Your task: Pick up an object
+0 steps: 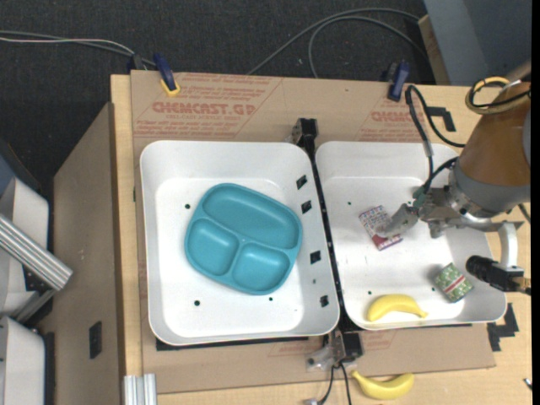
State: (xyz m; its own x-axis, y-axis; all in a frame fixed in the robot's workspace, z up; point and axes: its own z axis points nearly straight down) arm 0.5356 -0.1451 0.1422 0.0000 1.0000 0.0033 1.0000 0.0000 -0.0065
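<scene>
In the right bin (363, 163) lie three small things. A pink and white packet (378, 229) is near the bin's middle, a yellow banana (396, 308) rests by the front wall, and a small green packet (454, 283) sits at the front right. My gripper (400, 220) reaches in from the right and hangs low, its tip right beside the pink and white packet's right edge. Whether it touches the packet cannot be made out. The grey arm with its orange band (498, 146) rises behind it.
The left bin (160, 226) holds a teal divided plate (243, 238). A black divider with clips (314, 209) runs between the bins. A second yellow banana (384, 384) lies outside, in front of the right bin. Cables loop at the back.
</scene>
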